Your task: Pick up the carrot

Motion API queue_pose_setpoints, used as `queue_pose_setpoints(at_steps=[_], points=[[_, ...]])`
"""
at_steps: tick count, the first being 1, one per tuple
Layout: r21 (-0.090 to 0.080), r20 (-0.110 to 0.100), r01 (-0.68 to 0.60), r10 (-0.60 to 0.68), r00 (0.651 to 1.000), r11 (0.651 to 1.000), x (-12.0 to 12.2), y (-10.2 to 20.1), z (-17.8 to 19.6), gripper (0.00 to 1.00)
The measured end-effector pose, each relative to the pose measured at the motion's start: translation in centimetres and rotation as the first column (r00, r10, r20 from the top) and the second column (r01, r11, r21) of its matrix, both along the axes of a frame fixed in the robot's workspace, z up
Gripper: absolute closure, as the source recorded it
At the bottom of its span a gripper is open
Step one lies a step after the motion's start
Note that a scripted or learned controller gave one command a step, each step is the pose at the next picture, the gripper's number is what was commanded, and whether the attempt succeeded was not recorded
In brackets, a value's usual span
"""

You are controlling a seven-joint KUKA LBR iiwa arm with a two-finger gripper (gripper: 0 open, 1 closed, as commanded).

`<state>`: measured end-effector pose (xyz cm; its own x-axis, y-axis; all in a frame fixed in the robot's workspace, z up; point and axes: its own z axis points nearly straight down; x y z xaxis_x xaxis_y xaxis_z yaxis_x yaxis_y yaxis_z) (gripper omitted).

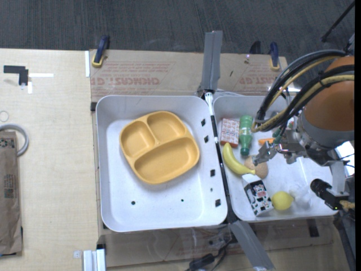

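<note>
The carrot (264,143) shows as a small orange piece in the right bin (299,213), just right of the green bottle (245,133). The gripper (271,152) hangs low over the bin's middle, right beside and slightly below the carrot and partly covering it. The arm's grey wrist and orange band (333,103) reach in from the right above it. Whether the carrot sits inside the gripper cannot be made out.
Around the carrot lie a banana (234,161), a red-and-white box (229,131), a tan round item (261,168), a black-and-white carton (257,197) and a lemon (282,201). The left bin (113,202) holds a yellow divided plate (159,147).
</note>
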<state>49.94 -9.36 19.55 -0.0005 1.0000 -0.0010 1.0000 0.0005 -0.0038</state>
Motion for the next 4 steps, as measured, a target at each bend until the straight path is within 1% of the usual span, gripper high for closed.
queue_pose_setpoints(at_steps=[1, 2, 3, 4], points=[[0.000, 0.002, -0.193, 0.193, 0.981, 0.981, -0.5, -4.0, 9.1, 0.00], [0.000, 0.003, -0.324, 0.324, 0.946, 0.946, 4.1, -7.1, 2.0, 0.00], [-0.002, 0.005, -0.346, 0.346, 0.938, 0.938, 8.9, -10.1, -10.3, 0.00], [-0.004, 0.007, -0.342, 0.342, 0.940, 0.940, 8.9, -10.2, -9.3, 1.00]])
